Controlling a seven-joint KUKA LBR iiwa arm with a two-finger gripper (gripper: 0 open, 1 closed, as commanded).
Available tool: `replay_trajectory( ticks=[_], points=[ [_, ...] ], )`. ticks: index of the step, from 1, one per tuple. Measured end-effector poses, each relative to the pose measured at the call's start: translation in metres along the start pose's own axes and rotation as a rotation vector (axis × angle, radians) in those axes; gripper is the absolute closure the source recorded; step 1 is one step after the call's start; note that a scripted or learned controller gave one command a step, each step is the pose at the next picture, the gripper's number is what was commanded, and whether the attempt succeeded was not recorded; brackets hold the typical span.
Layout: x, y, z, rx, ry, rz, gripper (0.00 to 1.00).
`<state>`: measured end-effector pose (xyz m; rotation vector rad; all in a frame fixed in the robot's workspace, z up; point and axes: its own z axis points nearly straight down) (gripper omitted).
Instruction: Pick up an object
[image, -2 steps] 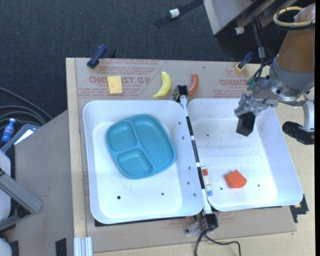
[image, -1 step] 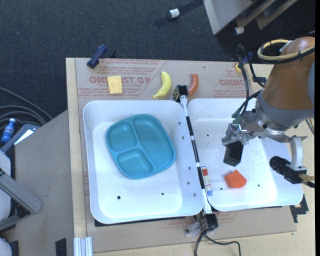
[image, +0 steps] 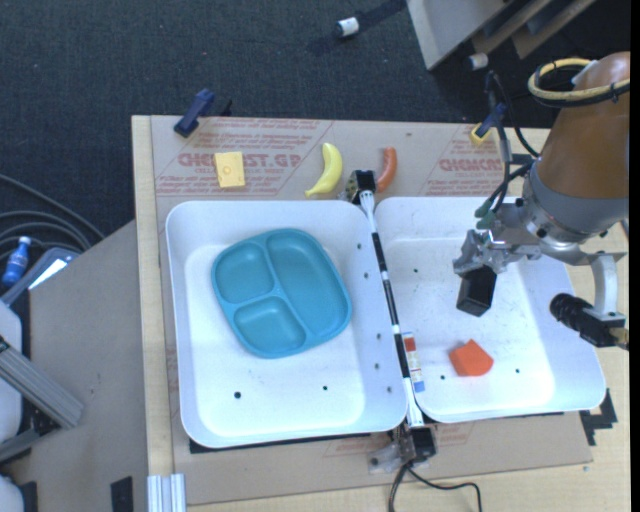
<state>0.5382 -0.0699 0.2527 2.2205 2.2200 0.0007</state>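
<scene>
An orange wedge-shaped object lies in the right bin, toward its front. My gripper hangs over the middle of the same bin, above and slightly behind the orange object, apart from it. The dark fingers point down at the bin floor. A blue divided plate rests in the left bin.
On the bench behind the bins lie a yellow banana, an orange carrot-like piece and a small yellow block. A blue clamp sits at the bench's back left corner. A black divider strip runs between the bins.
</scene>
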Motion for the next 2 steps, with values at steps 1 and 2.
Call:
replay_trajectory(
  ticks=[1,2],
  points=[
    [-0.027,0.013,0.006,0.000,-0.001,0.000,1.00],
    [-0.007,0.013,0.005,0.002,0.001,-0.001,1.00]
  ],
)
